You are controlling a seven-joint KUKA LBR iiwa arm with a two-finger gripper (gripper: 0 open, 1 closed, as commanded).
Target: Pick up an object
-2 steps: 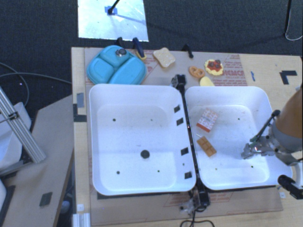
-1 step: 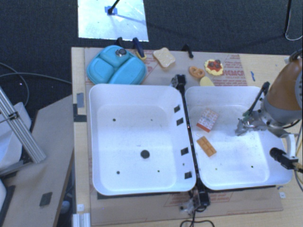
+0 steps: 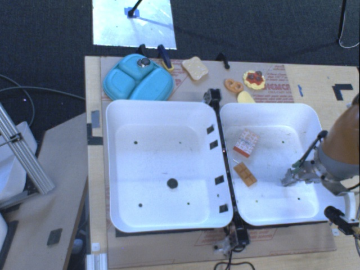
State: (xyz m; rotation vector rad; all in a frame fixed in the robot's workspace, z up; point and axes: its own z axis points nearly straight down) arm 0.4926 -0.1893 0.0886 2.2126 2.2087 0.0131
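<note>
Approach step: the hand, fingers' spread I cannot tell, hovers at three o'clock from the flat orange-brown waffle block; next it needs lowering over that

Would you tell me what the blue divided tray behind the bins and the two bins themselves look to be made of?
The blue divided tray looks like moulded plastic with a smooth, slightly glossy finish: its colour is uniform, its edges rounded, and soft highlights show on its compartments. The left bin and right bin appear to be thin formed white plastic, mostly matte, judging by their rounded corners and shallow sloped walls; painted metal cannot be ruled out.
</note>
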